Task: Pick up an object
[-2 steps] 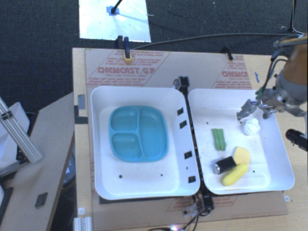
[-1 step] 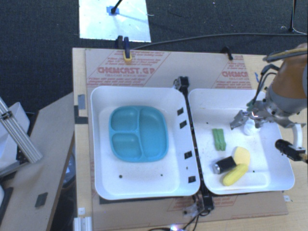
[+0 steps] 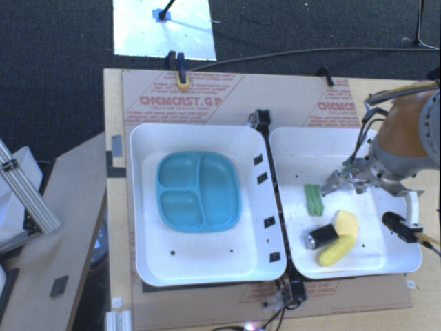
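Gripper [image 3: 334, 183] at centre-right of frame, just above green block [image 3: 314, 200]; fingers look slightly parted, holding nothing. Risk: block lies close to the bin wall [image 3: 281, 205], so a descending finger may nudge it aside instead of straddling it.

teal divided plate [image 3: 200, 191], left bin [image 3: 148, 143]

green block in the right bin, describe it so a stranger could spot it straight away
Look in the right bin, on its left half, close to the divider. The green block lies there apart from the yellow and black things below it. It is the sole green item, a small ridged bar lying lengthwise.
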### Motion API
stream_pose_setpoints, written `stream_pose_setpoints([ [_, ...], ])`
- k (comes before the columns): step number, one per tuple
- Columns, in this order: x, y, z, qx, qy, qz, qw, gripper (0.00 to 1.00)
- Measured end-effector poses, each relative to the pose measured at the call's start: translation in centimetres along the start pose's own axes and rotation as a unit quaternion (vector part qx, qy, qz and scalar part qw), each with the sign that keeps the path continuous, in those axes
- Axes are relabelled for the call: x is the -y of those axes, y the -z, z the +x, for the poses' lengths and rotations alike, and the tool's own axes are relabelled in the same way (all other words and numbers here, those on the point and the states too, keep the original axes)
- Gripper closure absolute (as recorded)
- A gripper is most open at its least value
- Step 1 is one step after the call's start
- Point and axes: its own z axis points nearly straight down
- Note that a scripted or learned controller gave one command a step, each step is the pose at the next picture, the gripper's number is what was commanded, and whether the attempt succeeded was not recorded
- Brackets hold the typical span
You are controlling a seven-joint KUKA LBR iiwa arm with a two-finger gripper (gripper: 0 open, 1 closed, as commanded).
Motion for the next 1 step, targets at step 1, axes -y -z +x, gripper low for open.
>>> stream_pose_setpoints([
  [1,-0.08,-2.19,0.01,0.0,0.0,-0.001,1.0,0.0],
])
